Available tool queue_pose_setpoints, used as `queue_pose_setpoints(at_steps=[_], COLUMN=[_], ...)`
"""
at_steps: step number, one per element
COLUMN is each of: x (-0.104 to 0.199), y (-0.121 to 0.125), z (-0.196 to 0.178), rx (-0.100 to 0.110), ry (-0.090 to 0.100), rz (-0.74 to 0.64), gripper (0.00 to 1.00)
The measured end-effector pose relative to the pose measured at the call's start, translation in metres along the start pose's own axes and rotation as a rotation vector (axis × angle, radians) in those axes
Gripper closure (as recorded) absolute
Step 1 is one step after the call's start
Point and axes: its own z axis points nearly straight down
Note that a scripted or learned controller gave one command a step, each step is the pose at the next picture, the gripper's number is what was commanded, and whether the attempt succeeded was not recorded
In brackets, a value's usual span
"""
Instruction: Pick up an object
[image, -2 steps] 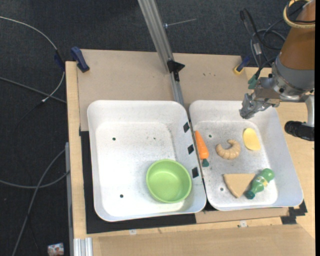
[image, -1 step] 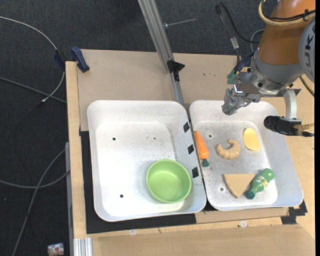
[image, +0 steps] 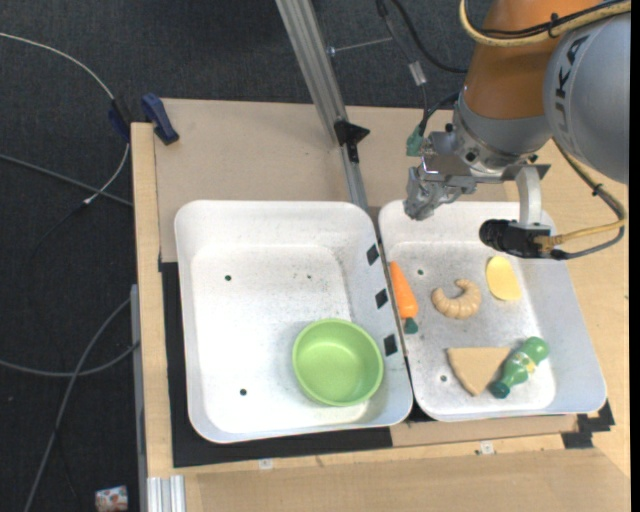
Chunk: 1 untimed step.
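Five small items sit in the right bin (image: 575, 345), any of which could be the object to pick up. An orange carrot (image: 402, 289) lies along the bin's left wall, pointing toward the far edge. A pale curled croissant-shaped toy (image: 457, 299) rests near the middle. A yellow lemon-like piece (image: 503, 278) lies just to its right, a tan wedge like a slice of bread (image: 474, 367) lies nearer the front, and a green bottle (image: 518, 367) lies tilted against that wedge's right side. The left bin (image: 200, 260) holds a green bowl (image: 337, 361) at its front right corner.

The gripper (image: 425, 200) hangs above the far left corner of the right bin, under the arm's orange band (image: 510, 55). Nothing sits between its fingers; whether they are spread or pressed together I cannot tell from this angle.

The carrot seems the closest candidate, lying just in front of and below the gripper. The croissant toy is a little further forward and to the right. The wedge and bottle are well apart from it, at the front.

To do this step well, the gripper should probably centre over one item before descending. The carrot hugs the wall, so a finger could strike the rim; closing across its narrow width would suit. The croissant toy stands clear of its neighbours and may be an easier grasp.
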Motion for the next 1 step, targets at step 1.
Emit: queue_pose_setpoints(at_steps=[1], x=[0.0525], y=[0.0168], z=[0.0147], rx=[0.001], ry=[0.000], rz=[0.000], gripper=[1.00])
